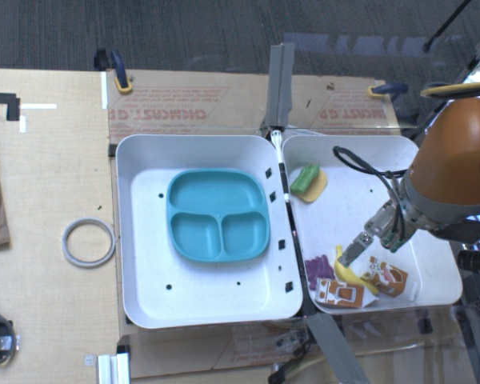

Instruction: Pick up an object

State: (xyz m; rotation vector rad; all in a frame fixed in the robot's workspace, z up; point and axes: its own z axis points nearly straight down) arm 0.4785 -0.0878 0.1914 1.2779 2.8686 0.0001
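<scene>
Up top, dark grey carpeted floor (pixel 184 14) runs behind the bench. The light wooden benchtop (pixel 48 174) spreads left, with a roll of tape (pixel 89 242) lying flat on it. Brown cardboard (pixel 192 106) sits under the bins, pinned by a yellow-handled clamp (pixel 120 74) at its left corner. Light is even, soft.

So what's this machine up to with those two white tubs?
A robot arm reaches into the right bin, its gripper lowered over a pile of small items in the near corner: a yellow banana-shaped toy, something purple and orange-and-white pieces. Nothing looks lifted yet. A green-and-yellow item lies farther back. The left bin holds a blue divided plate.
</scene>
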